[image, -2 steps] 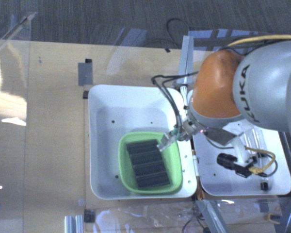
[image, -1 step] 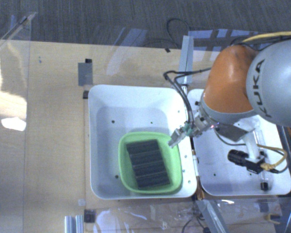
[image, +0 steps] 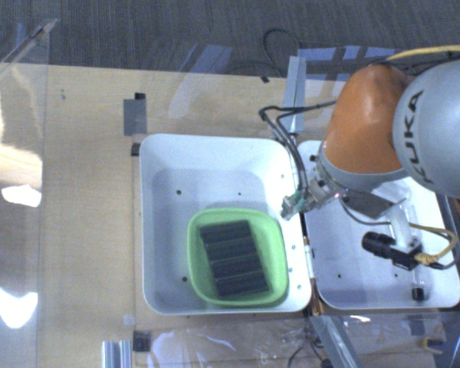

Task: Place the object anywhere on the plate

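A green plate [image: 237,257] sits in the near part of the left bin [image: 161,205], with a dark ribbed object [image: 232,259] lying on it. Just right of the plate, over the bins' shared rim, hangs the gripper [image: 294,203]; its grasp cannot be told. Farther right, the arm [image: 383,129] covers much of the right bin [image: 353,282].
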You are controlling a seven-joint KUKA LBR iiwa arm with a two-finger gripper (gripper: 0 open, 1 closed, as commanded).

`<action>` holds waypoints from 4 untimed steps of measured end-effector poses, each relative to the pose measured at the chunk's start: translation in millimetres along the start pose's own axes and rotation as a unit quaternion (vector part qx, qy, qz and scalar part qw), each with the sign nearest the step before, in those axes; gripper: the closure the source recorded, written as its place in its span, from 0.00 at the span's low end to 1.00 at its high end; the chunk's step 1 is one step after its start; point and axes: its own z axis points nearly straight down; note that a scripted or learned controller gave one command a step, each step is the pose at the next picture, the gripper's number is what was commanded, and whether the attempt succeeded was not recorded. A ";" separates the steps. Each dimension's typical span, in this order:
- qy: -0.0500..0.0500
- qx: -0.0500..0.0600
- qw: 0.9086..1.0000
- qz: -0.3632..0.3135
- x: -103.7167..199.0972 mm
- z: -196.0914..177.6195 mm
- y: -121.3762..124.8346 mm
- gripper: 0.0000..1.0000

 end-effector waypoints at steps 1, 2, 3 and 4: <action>0.002 0.002 0.995 -0.096 67.9 31.2 11.2 1.00; 0.002 0.002 0.995 -0.096 67.6 31.2 11.1 0.00; 0.001 0.002 0.991 -0.130 -15.8 39.6 19.8 0.00; -0.001 -0.002 0.991 -0.131 -15.9 27.7 22.9 1.00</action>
